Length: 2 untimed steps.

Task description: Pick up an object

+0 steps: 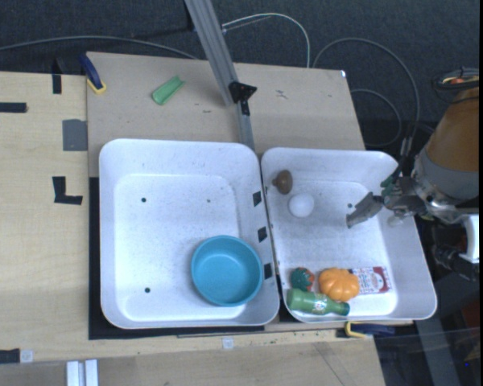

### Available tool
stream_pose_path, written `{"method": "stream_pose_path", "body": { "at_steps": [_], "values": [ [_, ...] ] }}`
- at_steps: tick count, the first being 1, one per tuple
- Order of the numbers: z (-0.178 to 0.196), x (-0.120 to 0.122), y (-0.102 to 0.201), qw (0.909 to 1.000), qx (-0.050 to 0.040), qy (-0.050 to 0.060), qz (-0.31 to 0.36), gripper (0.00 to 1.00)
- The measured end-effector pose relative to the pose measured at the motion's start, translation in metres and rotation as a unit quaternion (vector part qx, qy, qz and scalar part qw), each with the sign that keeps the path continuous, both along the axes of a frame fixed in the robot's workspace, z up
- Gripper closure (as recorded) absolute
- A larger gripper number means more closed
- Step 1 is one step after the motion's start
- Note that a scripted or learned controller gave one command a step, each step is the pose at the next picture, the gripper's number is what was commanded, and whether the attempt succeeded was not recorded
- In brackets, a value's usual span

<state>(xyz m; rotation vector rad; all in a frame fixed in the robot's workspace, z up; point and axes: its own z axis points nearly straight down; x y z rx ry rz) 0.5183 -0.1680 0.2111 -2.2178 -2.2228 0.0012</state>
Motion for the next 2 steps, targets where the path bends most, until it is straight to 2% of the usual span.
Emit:
{"method": "stream_pose_path", "body": {
  "at_steps": [1,2],
  "values": [
    [0.000,0.000,0.000,1.0000,0.0000,0.000,0.000,0.00],
    [-0.044,-0.002,-0.004,1.0000,0.0000,0.002,-0.001,0.00]
  ]
}}
